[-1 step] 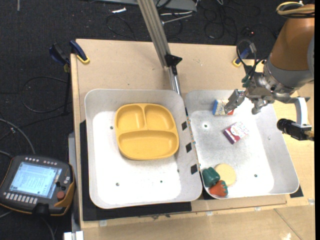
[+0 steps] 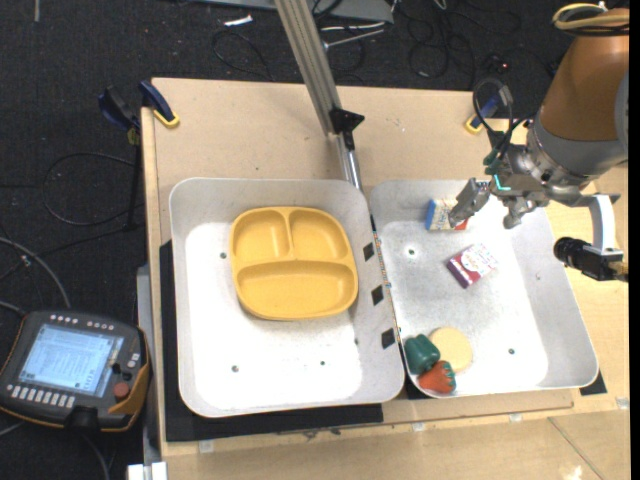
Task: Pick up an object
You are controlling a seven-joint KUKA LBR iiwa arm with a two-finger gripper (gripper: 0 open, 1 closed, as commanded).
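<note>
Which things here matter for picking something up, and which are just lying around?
For the job:
- hand, over the right bin
- small blue box
- pink packet
- green, red and pale yellow toy pieces

Lying about:
- yellow divided tray in the left bin
- control pendant
- clamps

bench: tan, flat | left bin | right bin | bins side by side, touching
</note>
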